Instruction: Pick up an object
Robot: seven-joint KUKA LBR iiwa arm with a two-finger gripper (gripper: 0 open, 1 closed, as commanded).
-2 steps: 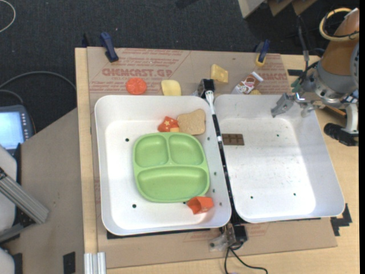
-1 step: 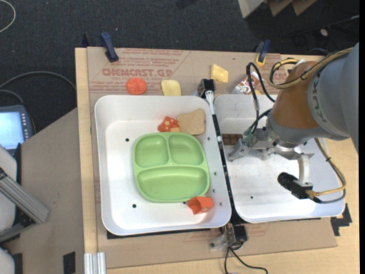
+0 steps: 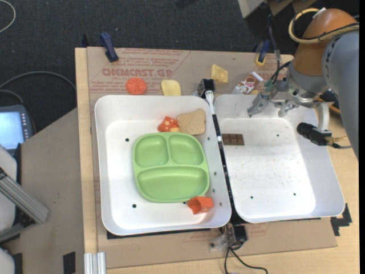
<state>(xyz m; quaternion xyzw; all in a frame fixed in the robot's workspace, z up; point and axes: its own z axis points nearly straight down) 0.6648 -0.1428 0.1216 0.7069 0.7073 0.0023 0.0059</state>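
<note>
The arm (image 3: 336, 44) hangs at the far right corner of the right bin (image 3: 319, 204), its gripper (image 3: 263, 103) above the bin's far rim. Whether it is parted or closed cannot be told; nothing is seen in it. The nearest pickable thing, a brown chocolate bar (image 3: 232, 140), lies flat near the bin's left wall, so the approach should be from straight above, square across its short side. The wrist is cut off by the picture's edge.

bench (image 3: 97, 84) | two white bins (image 3: 108, 153) | red disc (image 3: 136, 85) | yellow pieces (image 3: 170, 87)
</note>
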